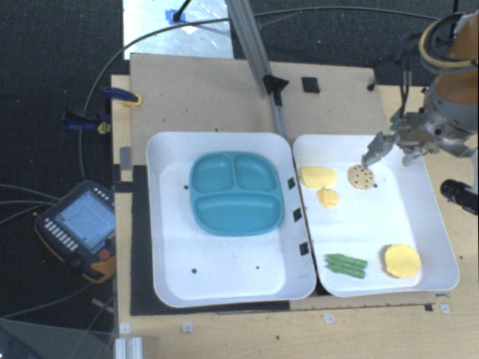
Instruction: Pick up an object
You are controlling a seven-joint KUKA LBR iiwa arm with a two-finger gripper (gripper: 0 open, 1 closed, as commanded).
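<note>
**Gripper over the right bin's far edge, fingers apart**

The gripper (391,150) hangs above the far side of the right bin (434,223), its two fingers spread and holding nothing. The cookie (361,177) lies just beside the nearer fingertip. Two yellow pieces (317,176) sit near the inner wall, green beans (346,265) and a yellow disc (402,261) along the near rim. The bin's middle lies open. A blue divided plate (236,194) occupies the left bin (168,260).

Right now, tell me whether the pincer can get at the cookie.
Probably yes: the pincer hangs just right of the cookie, which lies flat in the right bin with nothing on top or crowding it.
</note>
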